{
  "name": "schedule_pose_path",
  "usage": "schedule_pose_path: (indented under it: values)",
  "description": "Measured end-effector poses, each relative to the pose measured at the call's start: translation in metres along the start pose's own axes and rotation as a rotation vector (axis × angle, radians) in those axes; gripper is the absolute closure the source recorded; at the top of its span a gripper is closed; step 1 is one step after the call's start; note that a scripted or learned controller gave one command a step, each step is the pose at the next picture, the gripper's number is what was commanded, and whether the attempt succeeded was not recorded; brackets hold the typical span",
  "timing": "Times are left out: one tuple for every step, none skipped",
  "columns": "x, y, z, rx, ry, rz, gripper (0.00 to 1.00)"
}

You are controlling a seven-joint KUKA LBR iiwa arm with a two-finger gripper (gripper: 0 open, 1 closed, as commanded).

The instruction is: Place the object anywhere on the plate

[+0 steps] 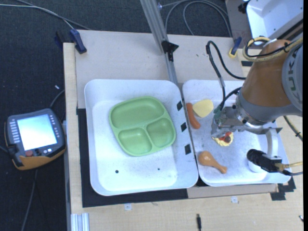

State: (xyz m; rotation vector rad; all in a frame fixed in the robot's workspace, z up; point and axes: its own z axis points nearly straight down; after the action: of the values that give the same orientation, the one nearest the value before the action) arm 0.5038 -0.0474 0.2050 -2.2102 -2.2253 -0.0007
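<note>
I have the hand (pixel 225 129) low over the small red-and-yellow toy (pixel 224 139) in the right bin (pixel 240 177); I cannot tell its grip. I'd confirm a firm hold before carrying to the green plate (pixel 142 125).

Just 1 camera here, mounted up above the light wooden bench (pixel 130 52) and looking down at a slant, far enough back to fit both shallow white plastic bins: the left bin (pixel 101 177) with the green 3-compartment plate (pixel 142 125), and the right bin (pixel 240 177). The grey KUKA arm with the orange band (pixel 269 76) comes in from the right edge. Dark carpet (pixel 29 42) and a handheld control pendant with a lit screen (pixel 33 137) show off to the left.
</note>
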Motion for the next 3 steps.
schedule_pose_path:
  values:
    - [0.05,0.006,-0.016,-0.006,-0.002,0.0,1.0]
    - [0.11,0.007,-0.027,-0.005,-0.001,-0.001,1.0]
    - [0.167,0.004,-0.027,-0.004,-0.001,-0.001,1.0]
